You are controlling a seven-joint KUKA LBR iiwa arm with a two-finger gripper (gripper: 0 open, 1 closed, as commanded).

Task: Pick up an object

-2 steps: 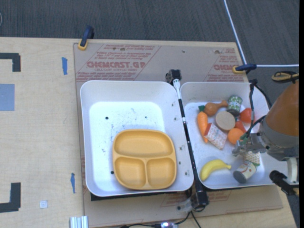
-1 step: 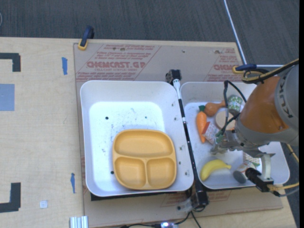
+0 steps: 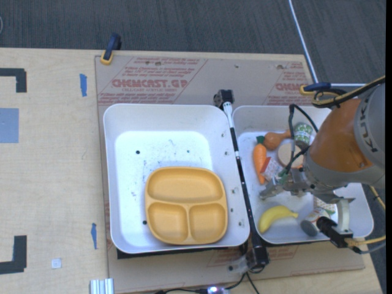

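**benchwatcher:** Banana (image 3: 277, 216) first, since it's nearest the front wall of the right bin (image 3: 367, 225). It lies just below and a touch left of the gripper (image 3: 278, 187), close by but apart from it. Long axis runs roughly left-right, tipped up a little toward the right end.

**iiwa_fan:** So which way do the fingers have to go? And are they open?

**benchwatcher:** Down toward the front of the bin, I'd guess, with the jaws set across the banana's short width. Whether they're spread or closed I honestly cannot tell; the metal tips blur into the clutter. Nothing sits between them that I can see.

**iiwa_fan:** What's behind it?

**benchwatcher:** Carrot (image 3: 260, 159) stands just beyond the tips, long axis running front-to-back, hugging the bin's left wall. Further back, a small green-labelled can (image 3: 302, 133) near the arm's orange band (image 3: 340, 139). Yellow divided plate (image 3: 186, 204) is over in the left bin (image 3: 116, 164), well apart.
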